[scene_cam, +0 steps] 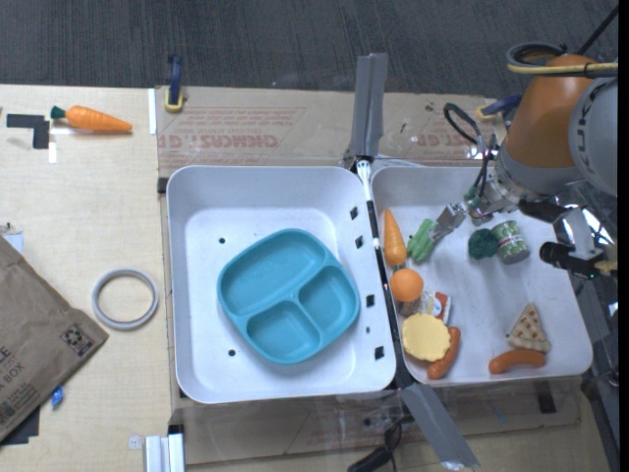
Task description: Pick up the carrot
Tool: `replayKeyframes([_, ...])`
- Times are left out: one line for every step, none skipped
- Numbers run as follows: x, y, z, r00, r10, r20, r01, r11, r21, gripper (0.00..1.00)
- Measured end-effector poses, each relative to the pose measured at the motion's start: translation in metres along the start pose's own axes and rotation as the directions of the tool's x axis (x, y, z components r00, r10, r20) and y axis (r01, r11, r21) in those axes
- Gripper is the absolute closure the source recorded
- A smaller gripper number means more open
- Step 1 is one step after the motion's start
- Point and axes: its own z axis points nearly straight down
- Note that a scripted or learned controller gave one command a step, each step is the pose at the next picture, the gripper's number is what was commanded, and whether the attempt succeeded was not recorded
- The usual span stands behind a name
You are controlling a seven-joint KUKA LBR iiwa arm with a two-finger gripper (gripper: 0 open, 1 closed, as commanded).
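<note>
Orange carrot (393,236) unobstructed, gripper (454,216) indistinct

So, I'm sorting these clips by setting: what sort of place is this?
Probably a robot test bench: two white bins on cardboard, toy food like a carrot, and a robot arm.

Your carrot (393,237) lies in the right bin, close against its left wall. It is orange and tapered, lying roughly lengthwise along that wall with its narrow tip toward the far end. You also have a second carrot (93,119), green-topped, on the bench at far left.
</note>
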Motion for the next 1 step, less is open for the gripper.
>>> replayKeyframes([-0.0003,-0.0001,-0.0002,1.000,0.000,0.000,0.000,1.000,0.000,0.00])
